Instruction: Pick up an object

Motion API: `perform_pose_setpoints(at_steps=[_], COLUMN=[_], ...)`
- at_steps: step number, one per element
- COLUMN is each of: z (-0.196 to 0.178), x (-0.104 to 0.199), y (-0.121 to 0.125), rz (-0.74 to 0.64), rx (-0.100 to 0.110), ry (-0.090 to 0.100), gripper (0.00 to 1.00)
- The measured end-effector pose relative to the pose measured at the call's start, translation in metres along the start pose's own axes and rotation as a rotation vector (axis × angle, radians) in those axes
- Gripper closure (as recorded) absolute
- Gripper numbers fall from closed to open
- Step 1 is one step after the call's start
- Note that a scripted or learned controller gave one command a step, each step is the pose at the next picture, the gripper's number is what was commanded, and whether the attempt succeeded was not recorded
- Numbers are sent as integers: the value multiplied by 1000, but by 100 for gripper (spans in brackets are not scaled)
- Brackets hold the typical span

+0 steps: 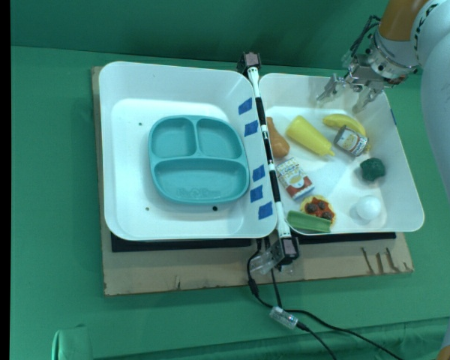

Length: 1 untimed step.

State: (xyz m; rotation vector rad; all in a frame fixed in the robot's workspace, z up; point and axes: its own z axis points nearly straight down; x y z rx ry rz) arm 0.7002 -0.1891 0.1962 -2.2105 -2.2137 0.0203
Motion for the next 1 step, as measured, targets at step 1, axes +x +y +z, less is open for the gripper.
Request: perform_pose_setpoints(at_steps=[1], z=[5], x=[30], y=[-4], rz=[16], rx=[-4], ry=[-41], gripper=[0])
